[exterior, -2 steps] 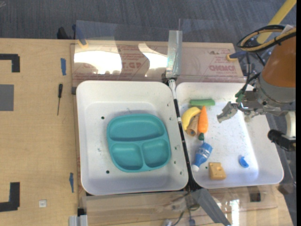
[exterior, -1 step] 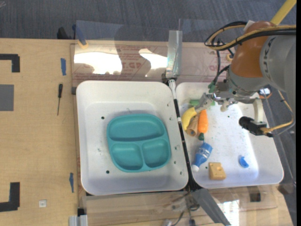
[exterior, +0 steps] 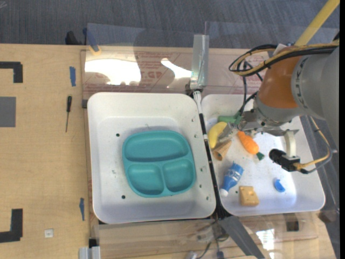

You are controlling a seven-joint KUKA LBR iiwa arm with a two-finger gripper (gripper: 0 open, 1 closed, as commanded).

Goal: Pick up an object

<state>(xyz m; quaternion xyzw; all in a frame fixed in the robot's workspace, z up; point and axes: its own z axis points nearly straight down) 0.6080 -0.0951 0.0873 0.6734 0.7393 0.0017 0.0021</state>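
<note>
The right bin (exterior: 310, 196) holds several small items. A yellow banana (exterior: 216, 133) lies by its left wall, with a brown cone (exterior: 222, 150) just below it. An orange carrot (exterior: 248, 143) with a green tip lies near the middle. A blue and white tube (exterior: 232, 178), a tan block (exterior: 248, 196) and a small blue piece (exterior: 278, 185) lie toward the front. My gripper (exterior: 241, 124) hangs low over the back left of this bin, just above the carrot and right of the banana. The wrist hides what is under it.
The left bin (exterior: 102, 117) holds a teal divided plate (exterior: 158, 162). A narrow ridge (exterior: 205, 144) separates the two bins. A clear panel stands behind them. The wooden bench (exterior: 38, 161) spreads out to the left.
</note>
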